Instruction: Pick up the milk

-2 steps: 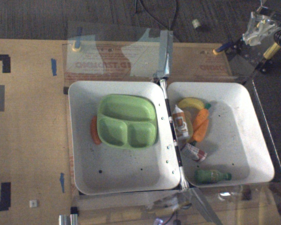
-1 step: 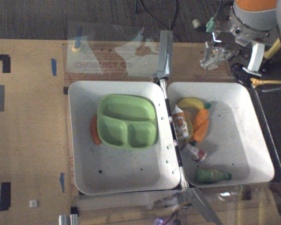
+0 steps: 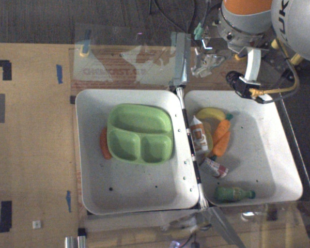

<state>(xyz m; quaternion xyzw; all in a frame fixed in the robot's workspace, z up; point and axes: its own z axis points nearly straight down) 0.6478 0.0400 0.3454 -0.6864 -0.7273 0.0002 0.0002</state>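
White and plastic-looking, the milk [image 3: 198, 135] lay against the right bin's [image 3: 279, 154] nine-o'clock wall beside the carrot [image 3: 222, 137]; I judged it light, stiff, slippery, best gripped across its body, while the pincer [image 3: 206, 61] hovered at twelve o'clock, its opening unreadable.

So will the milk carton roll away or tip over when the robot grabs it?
Probably not roll: the milk carton looks boxy and lies flat along the right bin's left wall. It may slide or twist, since the banana and carrot crowd beside it. It looks like small toy food, so likely light.
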